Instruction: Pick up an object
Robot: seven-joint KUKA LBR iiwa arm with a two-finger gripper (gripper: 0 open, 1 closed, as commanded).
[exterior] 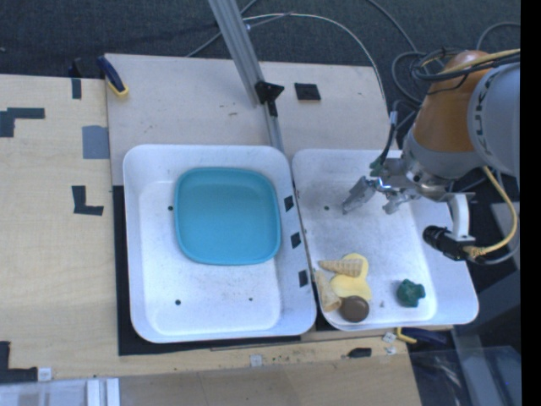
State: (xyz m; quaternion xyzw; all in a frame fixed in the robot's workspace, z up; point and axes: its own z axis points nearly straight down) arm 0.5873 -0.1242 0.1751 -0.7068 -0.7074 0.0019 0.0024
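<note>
**Gripper poised over the right bin, objects bunched at the near edge**

Going left to right: the left bin (144, 252) carries 1 blue plate (226, 215) lying flat in its middle. The right bin (338, 176) has its contents crowded toward the near edge: a yellow, cone-like toy cluster (345, 277) with a brown round piece (354, 309) touching its lower side, both close to the wall shared with the left bin. Well apart from them, further right, sits a small green object (411, 292).

What could go wrong: the yellow cluster and brown piece touch each other and lie tight against the bin wall, so a descent there may catch the rim or push 2 items together without closing on either. The green object is small and low, so the fingers may close above or beside it and come up with nothing.

The gripper (372, 198) hangs over the bare far half of the right bin, away from all 3 candidates. Its 2 fingers look spread apart, 1 slanting down to the left and the other shorter on the right, with nothing between them. Whether the tips touch the bin floor cannot be told from this angle.
</note>
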